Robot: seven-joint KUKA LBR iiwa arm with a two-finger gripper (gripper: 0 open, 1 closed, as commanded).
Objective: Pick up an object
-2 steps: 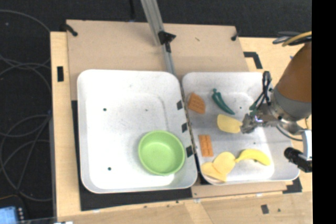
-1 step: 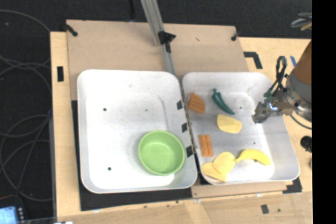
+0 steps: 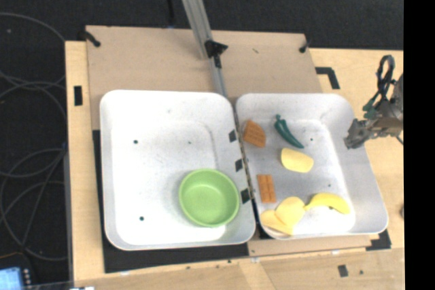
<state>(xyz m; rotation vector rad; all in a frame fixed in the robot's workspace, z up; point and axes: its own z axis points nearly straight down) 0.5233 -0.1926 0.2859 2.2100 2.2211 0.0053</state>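
Where the gripper is hanging: the gripper is sitting at the right rim of the right bin, at the end of the arm coming in from the right side of the camera view.
Grip state: nothing is showing between its tips, and whether it is released or clenched cannot be told from this slant.
Nearest objects: a green pepper is lying in the back half of the right bin, well apart from the gripper; a pale yellow piece is lying just in front of the pepper.
Front of right bin: a banana is lying near the front right corner, and a pile of yellow pieces is resting against the front wall just left of it.
Left side of right bin: an orange block is lying near the back, and a smaller orange bar is lying further forward along the same wall.
Left bin: the left bin is holding a green bowl, standing upright near its front right corner.
Surroundings: a metal pole is slanting down to the seam between the bins, and both bins are sitting on the bench.
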